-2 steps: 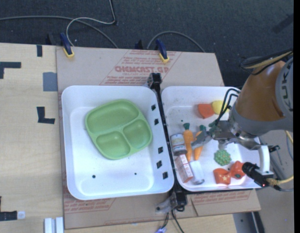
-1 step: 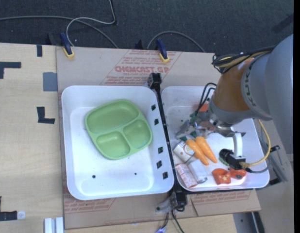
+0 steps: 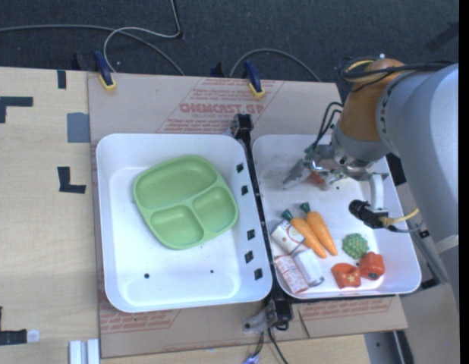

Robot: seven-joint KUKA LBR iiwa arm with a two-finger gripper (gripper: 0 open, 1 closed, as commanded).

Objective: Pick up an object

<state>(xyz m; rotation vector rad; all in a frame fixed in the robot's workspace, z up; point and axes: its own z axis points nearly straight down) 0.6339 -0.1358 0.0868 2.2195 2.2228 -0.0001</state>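
I read the gripper [image 3: 319, 171] low in the upper part of the right bin [image 3: 274, 152], its fingers [image 3: 295, 174] closed on a small orange-red piece [image 3: 319, 177]. Nearer the front lie two carrots [image 3: 316, 233], a small bottle [image 3: 288, 237], a packet [image 3: 291, 274], a green broccoli piece [image 3: 356, 244] and red peppers [image 3: 359, 270]. The left bin [image 3: 113, 226] carries a green divided plate [image 3: 186, 201]. Cardboard on the worktop [image 3: 37, 226] reads "CHEMCAST".
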